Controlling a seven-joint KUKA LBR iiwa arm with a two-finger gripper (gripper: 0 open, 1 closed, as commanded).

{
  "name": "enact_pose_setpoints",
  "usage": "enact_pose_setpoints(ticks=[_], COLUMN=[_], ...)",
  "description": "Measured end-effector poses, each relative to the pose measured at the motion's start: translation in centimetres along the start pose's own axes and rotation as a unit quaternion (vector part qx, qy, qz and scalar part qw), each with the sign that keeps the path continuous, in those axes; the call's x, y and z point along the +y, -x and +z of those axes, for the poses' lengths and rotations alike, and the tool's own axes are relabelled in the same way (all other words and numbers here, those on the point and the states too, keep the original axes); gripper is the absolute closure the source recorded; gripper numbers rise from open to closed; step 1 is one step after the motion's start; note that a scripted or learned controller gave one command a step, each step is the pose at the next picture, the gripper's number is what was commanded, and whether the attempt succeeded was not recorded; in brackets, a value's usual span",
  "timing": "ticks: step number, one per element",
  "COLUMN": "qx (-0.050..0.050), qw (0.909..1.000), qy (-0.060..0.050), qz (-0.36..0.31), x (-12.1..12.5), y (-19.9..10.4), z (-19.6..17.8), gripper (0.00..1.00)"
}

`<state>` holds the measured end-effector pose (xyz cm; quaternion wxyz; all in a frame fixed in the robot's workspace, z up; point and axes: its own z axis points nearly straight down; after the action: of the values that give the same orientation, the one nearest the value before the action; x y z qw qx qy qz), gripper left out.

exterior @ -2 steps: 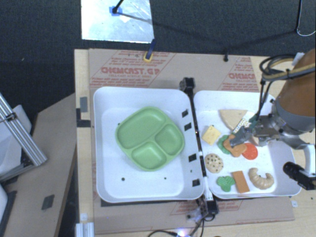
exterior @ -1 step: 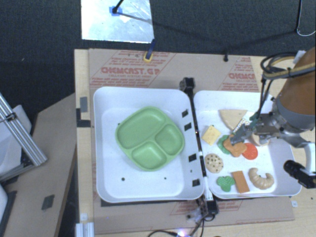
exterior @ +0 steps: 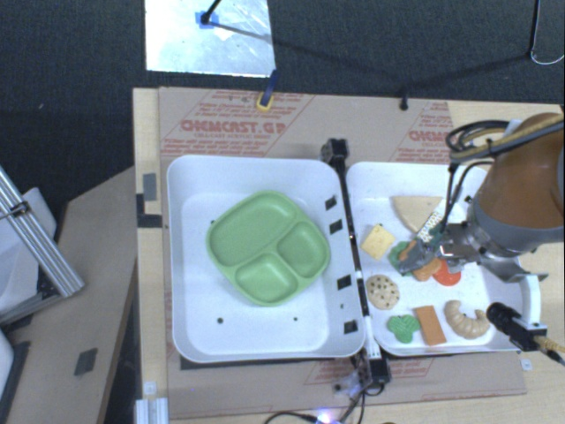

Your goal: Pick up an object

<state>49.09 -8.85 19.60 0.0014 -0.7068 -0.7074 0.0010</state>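
The hand is low in the right bin, over a green and orange toy-food cluster, perhaps touching it; whether it is open or closed I cannot tell. A green divided plate lies in the left bin

The right bin is crowded: cheese wedge, cookie, broccoli, orange block and shrimp lie close together, leaving open floor mainly near the top left corner. In the left bin, the green divided plate fills the middle, with bare floor around it.
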Motion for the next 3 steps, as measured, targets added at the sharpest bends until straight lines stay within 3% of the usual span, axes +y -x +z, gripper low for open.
enact_pose_setpoints(ticks=[2, 3], qx=[0.000, 0.001], qw=[1.0000, 1.0000], qy=[0.001, 0.003], qz=[0.001, 0.000], x=[-0.2, 0.0], y=[-0.1, -0.2], z=[10.3, 10.9], gripper=[0.00, 0.00])
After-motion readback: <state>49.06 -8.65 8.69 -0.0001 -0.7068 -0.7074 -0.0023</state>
